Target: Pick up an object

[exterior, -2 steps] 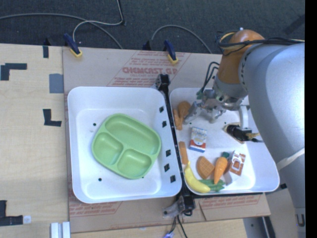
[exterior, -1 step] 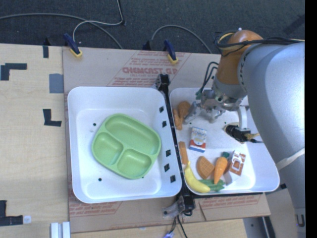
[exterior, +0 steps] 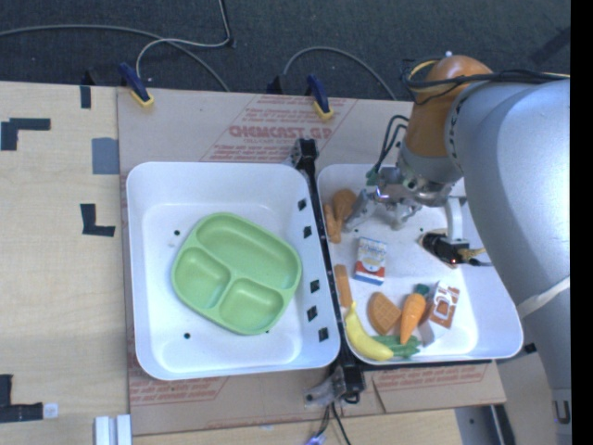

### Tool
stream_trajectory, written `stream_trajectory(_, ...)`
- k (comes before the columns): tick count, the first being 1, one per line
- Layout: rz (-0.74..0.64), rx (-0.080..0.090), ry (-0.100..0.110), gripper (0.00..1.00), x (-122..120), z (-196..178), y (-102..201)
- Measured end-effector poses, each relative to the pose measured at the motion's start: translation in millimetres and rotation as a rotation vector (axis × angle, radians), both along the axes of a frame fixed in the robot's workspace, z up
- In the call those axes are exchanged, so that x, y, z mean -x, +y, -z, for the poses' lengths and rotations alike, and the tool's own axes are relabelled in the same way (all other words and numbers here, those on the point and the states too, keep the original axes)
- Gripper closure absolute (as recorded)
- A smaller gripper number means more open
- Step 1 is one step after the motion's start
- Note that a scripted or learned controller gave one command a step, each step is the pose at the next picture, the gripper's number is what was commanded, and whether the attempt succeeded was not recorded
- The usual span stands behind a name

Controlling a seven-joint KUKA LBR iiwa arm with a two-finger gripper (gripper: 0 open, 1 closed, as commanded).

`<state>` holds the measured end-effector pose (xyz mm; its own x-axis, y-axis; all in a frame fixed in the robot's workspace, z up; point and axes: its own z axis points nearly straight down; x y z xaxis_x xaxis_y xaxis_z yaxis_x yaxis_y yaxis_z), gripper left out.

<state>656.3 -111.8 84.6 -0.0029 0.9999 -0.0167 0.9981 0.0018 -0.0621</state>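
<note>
My gripper (exterior: 380, 213) hangs low over the back of the right bin (exterior: 491, 341), open, with nothing between its fingers. A brown bread roll (exterior: 345, 202) lies just left of it, beside a small orange piece (exterior: 331, 222). A white carton with blue and red print (exterior: 371, 258) sits just in front of the gripper. Nearer the front lie an orange stick (exterior: 343, 286), a yellow banana (exterior: 366, 339), an orange slice-shaped piece (exterior: 383, 311), a carrot (exterior: 412, 315) and a red and white box (exterior: 445, 306).
The left bin (exterior: 148, 341) holds a green divided plate (exterior: 236, 272). A black-clipped divider (exterior: 315, 239) separates the two bins. The grey arm (exterior: 519, 184) covers the right bin's right side. Cables and blue-and-yellow clamps (exterior: 320, 100) lie behind the bins.
</note>
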Motion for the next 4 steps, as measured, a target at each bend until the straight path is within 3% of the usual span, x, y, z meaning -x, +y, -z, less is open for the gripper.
stream_trajectory(4, 0.001, 0.002, -0.002, 0.0, -0.2, -0.1, 0.7)
